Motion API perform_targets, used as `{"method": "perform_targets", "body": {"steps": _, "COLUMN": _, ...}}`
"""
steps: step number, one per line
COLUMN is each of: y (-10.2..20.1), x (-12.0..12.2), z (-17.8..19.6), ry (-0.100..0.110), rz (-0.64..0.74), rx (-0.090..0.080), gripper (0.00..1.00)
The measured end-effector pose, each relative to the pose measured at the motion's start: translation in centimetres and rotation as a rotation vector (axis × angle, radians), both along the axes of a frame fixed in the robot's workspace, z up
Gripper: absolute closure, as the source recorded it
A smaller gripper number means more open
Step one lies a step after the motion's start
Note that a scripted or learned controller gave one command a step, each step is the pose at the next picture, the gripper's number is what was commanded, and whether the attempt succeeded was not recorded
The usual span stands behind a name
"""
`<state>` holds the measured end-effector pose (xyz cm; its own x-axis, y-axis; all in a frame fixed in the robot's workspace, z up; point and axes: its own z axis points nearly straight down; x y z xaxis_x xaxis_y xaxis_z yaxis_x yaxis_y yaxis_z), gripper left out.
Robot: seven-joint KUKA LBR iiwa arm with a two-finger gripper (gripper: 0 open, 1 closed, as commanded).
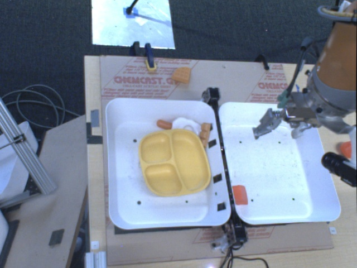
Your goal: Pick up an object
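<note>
The jaws hang over the upper part of the right bin, two grey fingers splayed apart with nothing between them, so they stand open. Nearest below and to their left, an orange block lies against that bin's left wall near its lower corner. Further left, across the divider, the left bin holds a yellow divided tray, tilted a little. Just beyond the tray's upper edge sit a small tan piece, a white object and a little orange sausage-shaped thing. Farthest off, up and left on the table, rests a tan block.
</note>
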<state>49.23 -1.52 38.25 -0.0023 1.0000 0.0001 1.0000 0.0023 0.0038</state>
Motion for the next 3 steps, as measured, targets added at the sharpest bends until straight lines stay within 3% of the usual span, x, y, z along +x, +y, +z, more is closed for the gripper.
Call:
{"method": "perform_targets", "body": {"steps": 1, "y": 0.0, "x": 0.0, "z": 0.0, "ry": 0.0, "rz": 0.0, "rx": 0.0, "gripper": 0.0}}
{"method": "perform_targets", "body": {"steps": 2, "y": 0.0, "x": 0.1, "z": 1.1, "ry": -0.004, "rz": 0.005, "rx": 0.0, "gripper": 1.0}}
{"method": "perform_targets", "body": {"steps": 3, "y": 0.0, "x": 0.1, "z": 1.1, "ry": -0.003, "rz": 0.004, "rx": 0.0, "gripper": 0.0}}
